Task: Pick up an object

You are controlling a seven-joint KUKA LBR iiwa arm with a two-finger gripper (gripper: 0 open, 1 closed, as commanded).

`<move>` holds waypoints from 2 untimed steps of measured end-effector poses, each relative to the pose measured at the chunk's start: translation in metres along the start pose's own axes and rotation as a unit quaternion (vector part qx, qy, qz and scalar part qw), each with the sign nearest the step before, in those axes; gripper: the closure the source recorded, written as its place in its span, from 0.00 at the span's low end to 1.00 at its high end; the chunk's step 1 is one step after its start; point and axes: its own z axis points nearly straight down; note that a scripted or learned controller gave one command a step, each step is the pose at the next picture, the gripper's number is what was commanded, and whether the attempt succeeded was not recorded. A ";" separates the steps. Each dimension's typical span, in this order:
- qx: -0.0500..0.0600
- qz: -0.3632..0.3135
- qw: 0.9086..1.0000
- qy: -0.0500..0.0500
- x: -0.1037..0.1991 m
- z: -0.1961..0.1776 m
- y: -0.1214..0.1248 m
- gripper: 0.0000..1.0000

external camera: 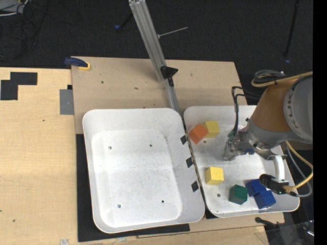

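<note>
Gripper (232,151) low in right bin (225,205), jaw state: cannot tell. Nothing lifted. Nearest: yellow cube (214,175) at 7 o'clock. Grasp + lift pending.

The arm (286,111) hides part of the right bin (214,200).

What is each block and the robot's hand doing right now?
orange block: lying in right bin, touching a yellow block.
upper yellow block: lying beside it.
lower yellow block: lying alone.
green block: lying near front.
blue blocks: lying together.
gripper: low over bin, holding nothing visible.
</note>
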 end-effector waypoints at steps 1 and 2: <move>-0.003 -0.007 1.000 -0.001 0.003 -0.062 0.000 1.00; -0.003 -0.006 1.000 -0.001 -0.003 -0.116 0.009 1.00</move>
